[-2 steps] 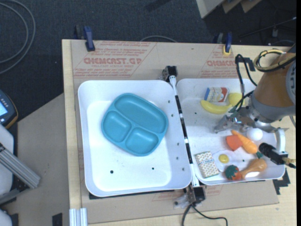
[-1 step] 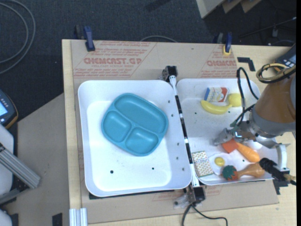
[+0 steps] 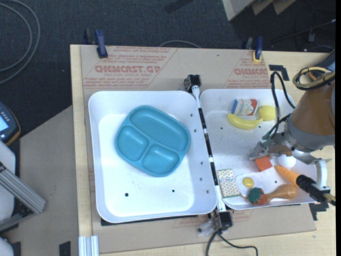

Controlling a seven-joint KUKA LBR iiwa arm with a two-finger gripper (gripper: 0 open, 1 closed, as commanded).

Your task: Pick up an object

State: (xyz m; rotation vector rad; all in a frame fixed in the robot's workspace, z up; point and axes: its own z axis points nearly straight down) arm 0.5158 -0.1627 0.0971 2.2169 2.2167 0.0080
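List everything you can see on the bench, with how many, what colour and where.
Bins: two, white, side by side on the bench.
Plate: one, blue, divided, in the left bin.
Banana: one, yellow, back of the right bin.
Small box: one, red and white, behind the banana.
Lemon: one, yellow, beside the banana.
Orange block: one, under the gripper.
Carrot: one, orange, right bin.
Card: one, patterned, front of the right bin.
Clamps: two, blue, back edge.
Gripper: one, grey, over the right bin.

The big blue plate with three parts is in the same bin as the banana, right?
Not quite. The camera view shows the blue plate lying in the left bin, while the banana is in the right bin, near the gripper. The plate does have three parts.
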